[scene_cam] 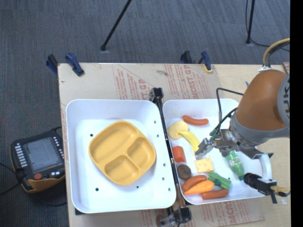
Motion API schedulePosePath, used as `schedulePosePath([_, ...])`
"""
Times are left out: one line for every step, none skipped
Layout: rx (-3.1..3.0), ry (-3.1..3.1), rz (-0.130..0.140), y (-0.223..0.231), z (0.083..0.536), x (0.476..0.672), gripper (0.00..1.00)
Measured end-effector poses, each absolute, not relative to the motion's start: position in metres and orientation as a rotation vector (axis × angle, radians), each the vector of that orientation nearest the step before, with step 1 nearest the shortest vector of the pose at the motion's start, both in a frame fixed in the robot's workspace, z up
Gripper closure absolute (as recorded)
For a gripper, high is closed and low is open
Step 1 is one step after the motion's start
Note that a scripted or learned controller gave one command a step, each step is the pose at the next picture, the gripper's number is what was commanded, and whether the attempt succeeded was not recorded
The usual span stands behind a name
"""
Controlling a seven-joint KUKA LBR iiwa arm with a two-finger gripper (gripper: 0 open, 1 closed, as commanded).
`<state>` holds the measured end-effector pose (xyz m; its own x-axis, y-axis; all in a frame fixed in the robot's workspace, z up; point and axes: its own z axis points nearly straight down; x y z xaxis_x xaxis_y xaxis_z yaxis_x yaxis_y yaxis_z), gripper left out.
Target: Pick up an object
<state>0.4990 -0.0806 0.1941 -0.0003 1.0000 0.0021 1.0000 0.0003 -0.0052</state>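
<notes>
The bench carries two white bins side by side. The left bin (75, 174) holds a yellow tray (122, 152) with three compartments, lying a little turned. The right bin (189, 107) holds toy food. A sausage (195, 121) lies near the far wall. Below it a banana (191, 139) lies against a pale yellow round piece (175, 129). A small red block (178, 153) is at the left wall of this bin, and a dark brown disc (184, 170) is just below it. A cheese square (204, 165) lies in the middle. Toward the near wall there are a second sausage (193, 180), a carrot (200, 187) touching it, a red piece (214, 194) and a green piece (219, 179). A green bottle (235, 162) lies at the right side, partly under the arm.

The arm (262, 108) comes in from the right, and its orange band covers the far right part of the bin. The gripper (204, 148) hangs over the right bin, just beside the banana and just above the cheese square. Its fingers look a little apart, but how far open they are I cannot tell, and I see no object between them. All the food lies in the bin.
</notes>
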Motion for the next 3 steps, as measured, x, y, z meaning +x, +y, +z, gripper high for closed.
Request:
schedulePosePath([-2.219,-2.220,0.001,-0.063,0.187,0.578,0.00])
schedulePosePath([-2.220,-2.216,0.004,-0.083,0.087,0.576,0.00])
schedulePosePath([-2.224,-2.210,0.003,-0.083,0.097,0.576,1.00])
